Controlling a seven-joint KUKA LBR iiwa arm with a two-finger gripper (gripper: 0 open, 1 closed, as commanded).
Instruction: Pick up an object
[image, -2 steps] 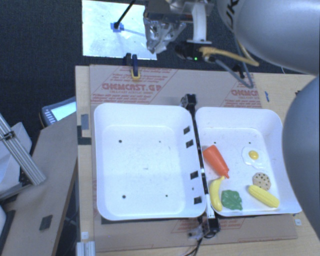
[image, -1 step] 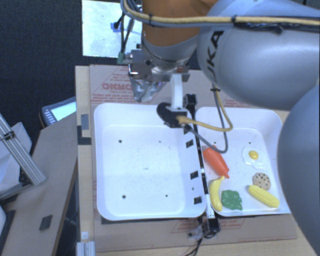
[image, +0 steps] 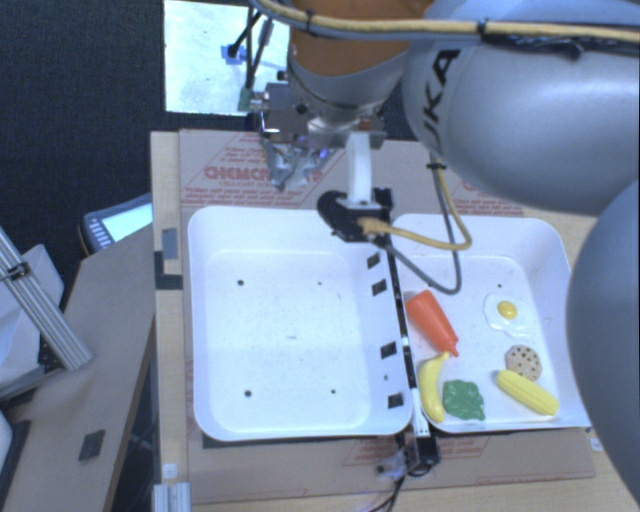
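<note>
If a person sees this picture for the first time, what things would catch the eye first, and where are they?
The big grey arm with its orange band fills the top and right, and its gripper hangs above the far edge of the left bin. Next come the bright toy foods gathered in the near part of the right bin: an orange carrot, a banana, a green leafy piece, a corn cob, a cookie and a fried egg.

The left bin (image: 285, 330) offers a wide bare floor, open from above. In the right bin (image: 545, 245), the carrot (image: 433, 318), banana (image: 432, 388), green piece (image: 463, 400), corn (image: 527, 392), cookie (image: 522, 361) and egg (image: 506, 311) crowd the near half. A yellow cable (image: 440, 240) loops over its far part.
</note>
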